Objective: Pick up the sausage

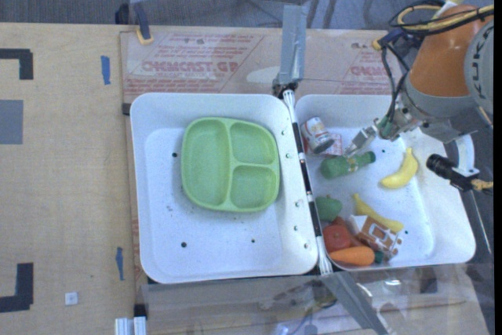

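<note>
Here tool [365,139], fingers spread, hangs over right bin [451,247] w/ bare floor by its right wall.

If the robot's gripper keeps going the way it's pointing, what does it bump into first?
Probably the green bottle. The gripper points down-left at it, just above the right bin. Depth is hard to judge, so it might meet the can instead.

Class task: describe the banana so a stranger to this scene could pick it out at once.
Find the right-hand white bin. The banana lies by itself in its upper right part. It is curved and plain yellow, while the other yellow piece lies lower, against the heap of toys.
</note>
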`<move>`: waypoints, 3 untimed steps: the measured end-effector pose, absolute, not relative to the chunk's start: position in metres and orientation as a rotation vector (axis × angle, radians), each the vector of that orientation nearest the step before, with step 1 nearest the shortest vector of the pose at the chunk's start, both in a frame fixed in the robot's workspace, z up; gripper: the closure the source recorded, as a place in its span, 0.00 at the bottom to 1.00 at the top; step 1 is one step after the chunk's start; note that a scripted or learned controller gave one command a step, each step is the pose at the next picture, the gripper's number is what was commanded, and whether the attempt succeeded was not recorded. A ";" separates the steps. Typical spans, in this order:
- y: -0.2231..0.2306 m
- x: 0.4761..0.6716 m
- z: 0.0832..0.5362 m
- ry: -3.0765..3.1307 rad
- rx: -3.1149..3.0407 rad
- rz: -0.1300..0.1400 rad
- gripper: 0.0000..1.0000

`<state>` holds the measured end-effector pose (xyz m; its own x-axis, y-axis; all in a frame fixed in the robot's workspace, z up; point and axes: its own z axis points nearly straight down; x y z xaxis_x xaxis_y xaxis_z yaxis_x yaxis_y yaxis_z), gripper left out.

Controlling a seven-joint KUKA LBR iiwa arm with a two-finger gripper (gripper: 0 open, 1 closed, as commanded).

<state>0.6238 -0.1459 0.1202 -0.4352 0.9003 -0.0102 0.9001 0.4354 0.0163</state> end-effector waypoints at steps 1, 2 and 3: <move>-0.194 0.628 0.088 2.421 1.990 0.004 0.00; -0.201 0.644 0.089 1.885 2.511 0.014 0.00; -0.185 0.598 0.088 1.432 2.795 0.003 0.00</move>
<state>0.5981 -0.1847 0.0879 0.5843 0.8116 0.0010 0.8116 -0.5843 0.0024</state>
